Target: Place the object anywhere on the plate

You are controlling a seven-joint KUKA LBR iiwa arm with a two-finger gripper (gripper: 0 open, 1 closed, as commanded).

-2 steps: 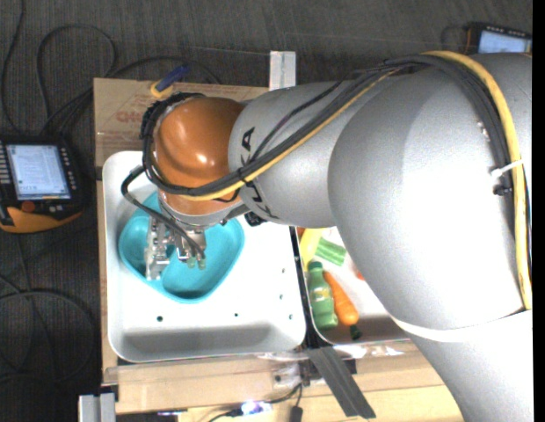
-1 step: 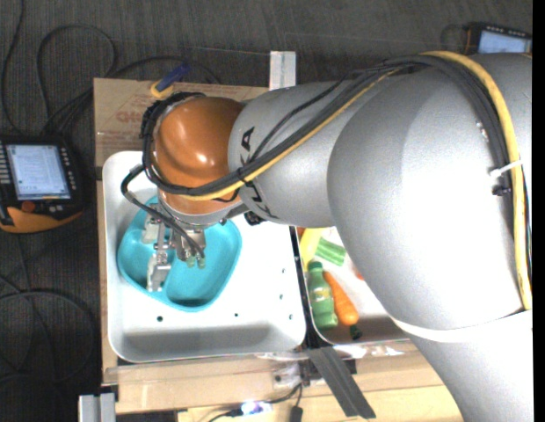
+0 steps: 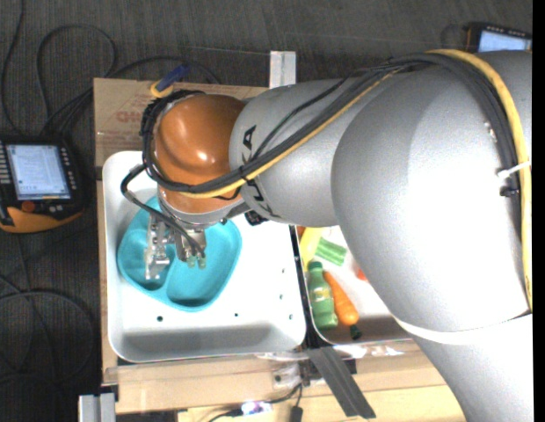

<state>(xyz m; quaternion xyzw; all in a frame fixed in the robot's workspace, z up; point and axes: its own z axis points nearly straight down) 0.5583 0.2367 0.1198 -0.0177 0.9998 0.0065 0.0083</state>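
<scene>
A teal-blue plate lies in the left white bin. My gripper hangs straight down over the plate's left half, under the orange wrist band. Its two fingers stand apart, one finger over the plate's left side and the other near the plate's middle. It is open, and I see nothing held between the fingers. The bare part of the plate carries no object; the wrist hides its upper edge.
The right bin holds a green bottle-shaped item, an orange carrot and a light green piece, mostly hidden by the big grey arm. A teach pendant lies on the floor at left.
</scene>
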